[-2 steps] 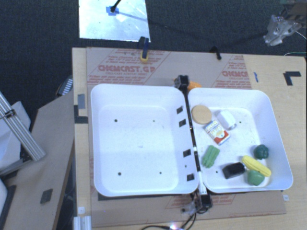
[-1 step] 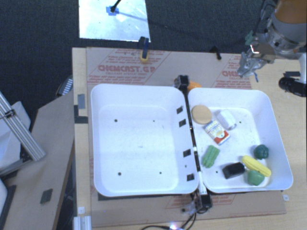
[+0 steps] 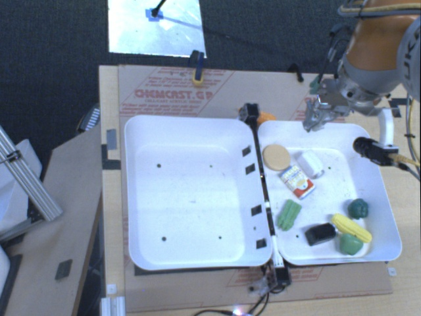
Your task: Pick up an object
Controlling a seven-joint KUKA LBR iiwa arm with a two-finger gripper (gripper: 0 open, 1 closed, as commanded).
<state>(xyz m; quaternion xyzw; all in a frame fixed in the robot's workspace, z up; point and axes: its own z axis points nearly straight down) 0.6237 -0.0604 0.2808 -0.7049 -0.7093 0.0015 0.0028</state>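
Several small things lay loose in the right bin [image 3: 385,196], and none of them had been lifted: a round tan disc [image 3: 277,157] at about eleven o'clock on the bin floor, a white cylinder [image 3: 310,163] just to its three o'clock side, and a small red-and-white packet [image 3: 297,181] just below both, near the middle. Further down, a green ridged piece [image 3: 288,214] sat at about seven o'clock near the divider, a black block [image 3: 320,234] at six o'clock, a yellow corn-like piece [image 3: 350,228] touching or nearly touching it on the right, a light green lump [image 3: 350,244] just beneath that, and a dark green ball [image 3: 358,208] at four o'clock. An orange thing [image 3: 266,118] peeked out beyond the rim at the bin's twelve o'clock corner, mostly hidden. The gripper [image 3: 316,120] hung over the far rim of that bin at about one o'clock, above and apart from every item, with nothing visible between its tips; whether it was spread or closed could not be made out at this size. The grey arm [image 3: 385,35] with its orange band reached in from three o'clock. The left bin [image 3: 191,193] lay at nine o'clock of all this, on the bench [image 3: 79,176]. By my reading, the pick had not begun in earnest: choosing a target, descending, closing and lifting all remained to be done.
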